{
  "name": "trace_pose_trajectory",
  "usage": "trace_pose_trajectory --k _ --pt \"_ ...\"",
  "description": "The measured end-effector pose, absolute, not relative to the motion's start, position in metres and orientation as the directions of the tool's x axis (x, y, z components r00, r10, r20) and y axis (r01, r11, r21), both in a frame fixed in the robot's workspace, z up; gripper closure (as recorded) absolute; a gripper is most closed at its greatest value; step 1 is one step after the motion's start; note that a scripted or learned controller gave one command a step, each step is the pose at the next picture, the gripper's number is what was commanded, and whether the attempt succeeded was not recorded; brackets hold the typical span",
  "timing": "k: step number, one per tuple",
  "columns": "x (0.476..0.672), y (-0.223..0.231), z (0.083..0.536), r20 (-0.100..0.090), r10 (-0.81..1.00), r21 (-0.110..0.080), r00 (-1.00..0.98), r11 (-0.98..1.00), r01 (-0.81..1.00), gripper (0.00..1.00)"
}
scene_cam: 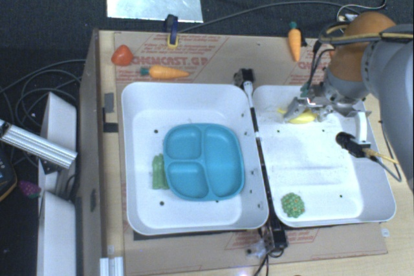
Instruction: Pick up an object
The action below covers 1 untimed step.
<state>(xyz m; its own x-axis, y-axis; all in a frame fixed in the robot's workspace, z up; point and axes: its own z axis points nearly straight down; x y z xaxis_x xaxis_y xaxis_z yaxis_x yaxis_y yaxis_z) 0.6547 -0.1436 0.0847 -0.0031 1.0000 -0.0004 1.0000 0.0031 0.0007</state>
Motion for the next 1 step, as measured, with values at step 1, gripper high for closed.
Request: trace_pose_trajectory --k 1 --pt "0.6548 -0.1438 0.0952 -0.001 1.000 0.000 -0.005 0.005 1.000 1.00"
